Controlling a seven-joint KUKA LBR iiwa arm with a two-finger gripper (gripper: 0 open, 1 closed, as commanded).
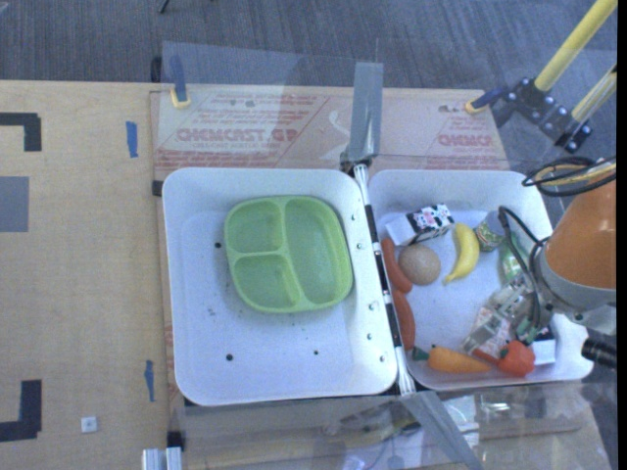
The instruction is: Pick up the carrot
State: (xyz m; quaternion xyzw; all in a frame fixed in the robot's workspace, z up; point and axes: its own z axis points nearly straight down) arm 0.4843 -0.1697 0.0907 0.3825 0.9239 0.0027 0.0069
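- Orange catches my eye first: the carrot (457,361) lies on its side at the near edge of the right bin (460,186), its thick end toward the right and its tip pointing left.
- Just right of the carrot I see a red tomato-like piece (517,358), touching or almost touching the carrot's thick end.
- The gripper (502,323) sits low in the right part of that bin, just far of the carrot and the red piece; it looks like a tangle of metal and clear parts, and I cannot tell whether its jaws are spread or pressed together.
- I see nothing between its fingers that I could call a held thing; the carrot lies apart from it on the bin floor.
- The arm's orange band (586,238) bulges in from the right edge, with black cables looping over the bin's right side.
- Along the right bin's left wall lies a long red-orange pepper-like piece (397,282), running from far to near.
- A brown egg-shaped thing (420,263) rests against it, and a banana (464,252) curves just to the right.
- A small black-and-white cow-patterned carton (430,220) stands farther back.
- The left bin (196,360) holds a green divided plate (288,254), set toward its far right part.
- Both bins rest on a wooden bench (69,292).
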